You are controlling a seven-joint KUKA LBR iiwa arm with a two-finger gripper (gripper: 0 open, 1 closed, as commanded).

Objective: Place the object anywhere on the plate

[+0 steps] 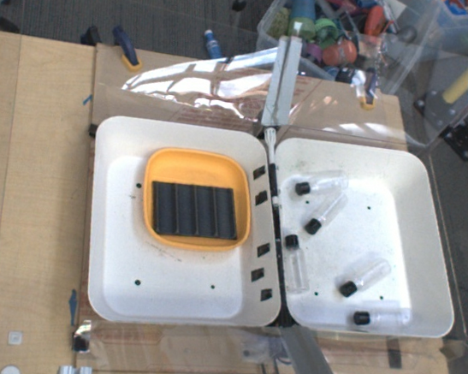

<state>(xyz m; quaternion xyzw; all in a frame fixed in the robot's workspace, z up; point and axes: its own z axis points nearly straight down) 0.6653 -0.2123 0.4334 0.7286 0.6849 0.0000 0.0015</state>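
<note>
The picture gives no way to tell whether the arm's gripper is wide or closed, or has anything. The clear tubes with black caps lie in the right bin. The orange plate sits in the left bin, holding a black ridged tray. So a tube must go left, over the middle wall.

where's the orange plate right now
In the camera view the orange plate sits in the left bin, toward its upper middle, with a black ridged insert lying on it. The clear vials are in the right bin.
</note>
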